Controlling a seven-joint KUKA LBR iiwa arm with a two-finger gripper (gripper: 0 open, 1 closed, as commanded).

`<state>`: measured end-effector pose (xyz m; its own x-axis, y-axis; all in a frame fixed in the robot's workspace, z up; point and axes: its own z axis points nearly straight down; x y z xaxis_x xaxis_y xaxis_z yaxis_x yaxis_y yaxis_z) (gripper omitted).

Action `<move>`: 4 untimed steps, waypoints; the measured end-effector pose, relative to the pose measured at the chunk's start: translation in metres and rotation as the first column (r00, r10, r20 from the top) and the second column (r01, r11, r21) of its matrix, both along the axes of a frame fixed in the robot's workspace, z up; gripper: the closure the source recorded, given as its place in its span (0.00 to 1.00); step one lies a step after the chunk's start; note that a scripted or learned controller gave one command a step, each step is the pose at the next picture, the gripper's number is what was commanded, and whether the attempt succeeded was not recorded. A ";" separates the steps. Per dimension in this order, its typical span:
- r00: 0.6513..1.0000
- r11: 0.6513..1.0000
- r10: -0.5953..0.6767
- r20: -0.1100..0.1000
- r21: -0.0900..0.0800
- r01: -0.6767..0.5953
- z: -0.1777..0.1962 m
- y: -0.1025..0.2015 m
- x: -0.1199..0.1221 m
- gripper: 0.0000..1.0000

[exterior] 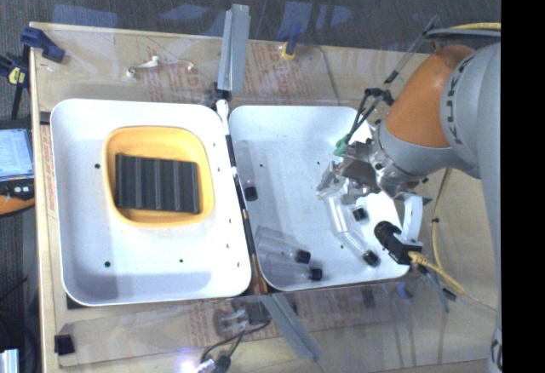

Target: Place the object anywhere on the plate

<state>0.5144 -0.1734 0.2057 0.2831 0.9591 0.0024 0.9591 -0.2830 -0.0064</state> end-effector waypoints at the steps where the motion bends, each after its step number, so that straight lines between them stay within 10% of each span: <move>1: 0.965 0.965 0.262 0.001 -0.001 -0.262 -0.011 0.028 0.009 1.00; 2: 0.954 0.954 0.299 0.003 -0.002 -0.299 0.044 0.074 0.047 1.00; 3: 0.893 0.893 0.450 0.003 -0.002 -0.450 0.005 0.093 0.127 1.00; 4: 0.757 0.757 0.654 0.002 0.000 -0.654 -0.015 0.126 0.112 1.00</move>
